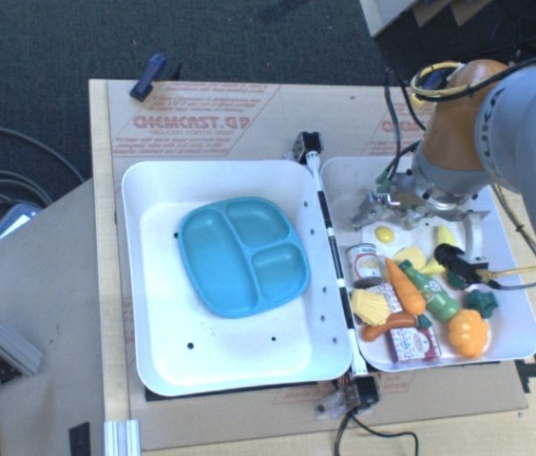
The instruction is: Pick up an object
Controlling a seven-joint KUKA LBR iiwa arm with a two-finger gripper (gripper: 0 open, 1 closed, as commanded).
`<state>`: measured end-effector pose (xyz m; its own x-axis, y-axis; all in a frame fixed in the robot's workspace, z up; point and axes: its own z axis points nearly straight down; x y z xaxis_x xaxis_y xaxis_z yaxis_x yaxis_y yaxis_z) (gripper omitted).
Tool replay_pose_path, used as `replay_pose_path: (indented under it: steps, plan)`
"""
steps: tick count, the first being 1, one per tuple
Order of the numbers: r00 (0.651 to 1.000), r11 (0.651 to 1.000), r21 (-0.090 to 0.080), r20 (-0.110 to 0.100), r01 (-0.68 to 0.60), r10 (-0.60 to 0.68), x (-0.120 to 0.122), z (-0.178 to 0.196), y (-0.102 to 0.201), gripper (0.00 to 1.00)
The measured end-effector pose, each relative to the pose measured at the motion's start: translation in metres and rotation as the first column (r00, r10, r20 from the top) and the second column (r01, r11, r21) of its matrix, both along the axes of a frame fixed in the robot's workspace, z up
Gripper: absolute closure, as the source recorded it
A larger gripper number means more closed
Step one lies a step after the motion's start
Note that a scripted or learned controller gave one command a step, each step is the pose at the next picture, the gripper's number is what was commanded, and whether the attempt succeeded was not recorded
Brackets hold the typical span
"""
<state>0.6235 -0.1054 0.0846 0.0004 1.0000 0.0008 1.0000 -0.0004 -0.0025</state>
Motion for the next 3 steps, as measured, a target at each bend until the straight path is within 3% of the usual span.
replay_pose_path:
  steps: [1,2,3]
  plan:
    - [1.000,1.000,-0.001,0.003,0.000,0.000,0.004,0.000,-0.008,0.00]
    - [1.000,1.000,0.000,0.000,0.000,0.000,-0.034,0.000,-0.009,0.00]
    - [1.000,1.000,-0.002,0.004,0.000,0.000,-0.013,0.000,-0.037,0.00]
